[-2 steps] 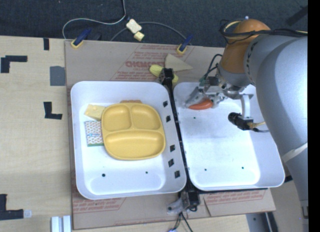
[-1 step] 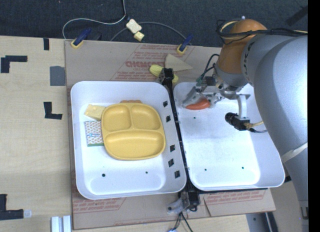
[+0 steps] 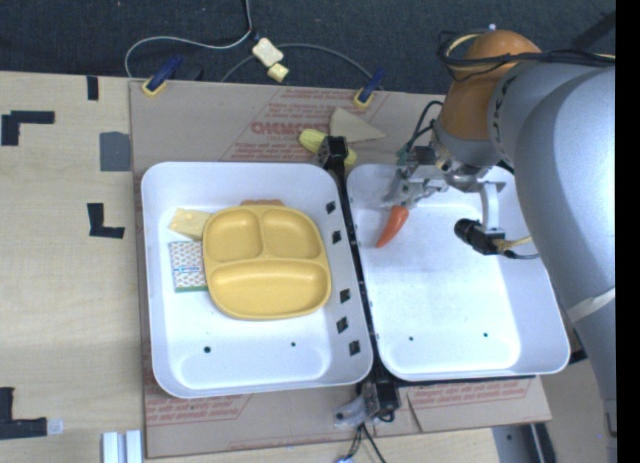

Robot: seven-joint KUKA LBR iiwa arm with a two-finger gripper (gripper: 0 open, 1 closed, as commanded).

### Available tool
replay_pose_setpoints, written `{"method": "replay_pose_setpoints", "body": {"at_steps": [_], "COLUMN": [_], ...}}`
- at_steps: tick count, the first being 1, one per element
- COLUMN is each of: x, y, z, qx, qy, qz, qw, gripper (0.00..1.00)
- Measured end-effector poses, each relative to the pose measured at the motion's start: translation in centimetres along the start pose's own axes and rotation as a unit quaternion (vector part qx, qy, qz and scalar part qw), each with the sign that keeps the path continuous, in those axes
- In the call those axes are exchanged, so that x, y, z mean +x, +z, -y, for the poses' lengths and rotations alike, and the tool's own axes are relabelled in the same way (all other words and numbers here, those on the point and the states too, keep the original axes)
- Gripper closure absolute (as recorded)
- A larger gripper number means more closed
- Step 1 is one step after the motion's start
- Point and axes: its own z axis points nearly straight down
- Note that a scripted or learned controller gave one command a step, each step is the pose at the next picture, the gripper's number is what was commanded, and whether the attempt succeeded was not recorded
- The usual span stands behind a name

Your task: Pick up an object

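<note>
One small orange carrot-shaped object (image 3: 392,226) lies in the right white bin (image 3: 470,341), near its back-left corner, tilted with its upper end towards the gripper (image 3: 408,188). The gripper hangs just above that upper end, close to the bin's back edge; whether its fingers are wide, narrow or touching the carrot I cannot tell, as they are too small and blurred. The left white bin (image 3: 240,356) carries a yellow divided plastic tray (image 3: 267,261) with a pale yellow wedge (image 3: 187,221) and a small patterned card (image 3: 186,265) at its left edge. The likely risk: closing on only the slim tip lets the carrot slip or pivot out, or the fingers catch the back wall.
</note>
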Motion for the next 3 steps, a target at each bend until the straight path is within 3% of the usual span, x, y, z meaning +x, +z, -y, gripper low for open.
{"method": "replay_pose_setpoints", "body": {"at_steps": [1,2,3], "x": [6.3,9.7,4.8], "y": [-9.1,-8.5,-12.5], "z": [1.5,3.8,7.9], "qx": [0.000,0.005,0.003], "qy": [-0.003,-0.001,0.002], "qz": [-0.003,-0.003,-0.002], "qw": [1.0000,1.0000,1.0000], "gripper": [1.00,1.00,1.00]}}
